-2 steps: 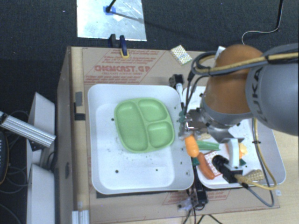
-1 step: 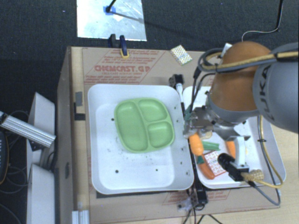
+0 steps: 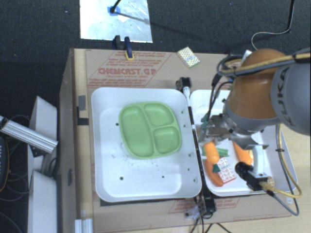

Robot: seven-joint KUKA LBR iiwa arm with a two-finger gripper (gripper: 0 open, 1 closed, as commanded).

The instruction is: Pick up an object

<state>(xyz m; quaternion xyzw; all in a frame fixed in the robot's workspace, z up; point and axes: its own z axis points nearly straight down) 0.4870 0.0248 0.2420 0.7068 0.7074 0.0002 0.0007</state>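
Arm over right bin (image 3: 197, 101), wrist covering its upper half. Gripper (image 3: 214, 130) at centre-right of frame; opening cannot be told. Orange carrot-like object (image 3: 212, 155) lies just below it, long axis running down-frame, beside small checkered packet (image 3: 224, 167).

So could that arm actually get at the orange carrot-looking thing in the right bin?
Probably yes. The arm hangs right over that bin, and the carrot-shaped toy lies uncovered just below it, though other small items crowd close beside it.

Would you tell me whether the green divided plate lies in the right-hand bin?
No, the green plate lies in the left bin, apart from the arm.
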